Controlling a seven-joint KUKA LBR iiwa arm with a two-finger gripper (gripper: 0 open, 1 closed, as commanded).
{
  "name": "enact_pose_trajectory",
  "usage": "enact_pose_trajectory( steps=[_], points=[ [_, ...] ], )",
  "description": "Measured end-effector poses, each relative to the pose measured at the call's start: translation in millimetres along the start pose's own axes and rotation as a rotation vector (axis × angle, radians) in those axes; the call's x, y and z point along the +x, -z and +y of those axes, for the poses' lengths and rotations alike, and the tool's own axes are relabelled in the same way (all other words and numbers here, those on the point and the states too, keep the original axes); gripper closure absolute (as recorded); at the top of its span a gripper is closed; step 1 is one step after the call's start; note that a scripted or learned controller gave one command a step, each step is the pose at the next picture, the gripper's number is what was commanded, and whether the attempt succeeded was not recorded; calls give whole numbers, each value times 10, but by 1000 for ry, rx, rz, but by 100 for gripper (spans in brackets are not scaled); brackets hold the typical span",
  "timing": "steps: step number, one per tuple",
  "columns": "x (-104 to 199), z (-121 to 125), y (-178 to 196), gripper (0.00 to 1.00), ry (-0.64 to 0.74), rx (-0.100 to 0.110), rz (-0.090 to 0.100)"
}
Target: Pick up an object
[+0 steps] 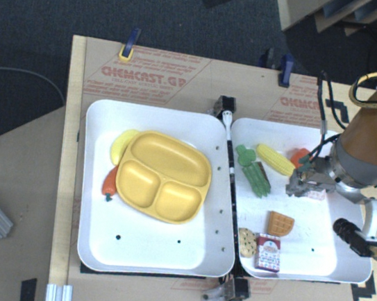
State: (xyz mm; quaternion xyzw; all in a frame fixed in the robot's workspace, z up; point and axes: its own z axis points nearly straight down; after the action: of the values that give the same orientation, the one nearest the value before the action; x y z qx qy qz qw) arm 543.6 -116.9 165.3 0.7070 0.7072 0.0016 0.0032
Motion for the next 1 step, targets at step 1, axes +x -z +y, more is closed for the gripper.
enact_pose_trajectory(
  steps=[1],
  points=[
    [-4, 21, 538, 100, 1, -1, 0]
  ],
)
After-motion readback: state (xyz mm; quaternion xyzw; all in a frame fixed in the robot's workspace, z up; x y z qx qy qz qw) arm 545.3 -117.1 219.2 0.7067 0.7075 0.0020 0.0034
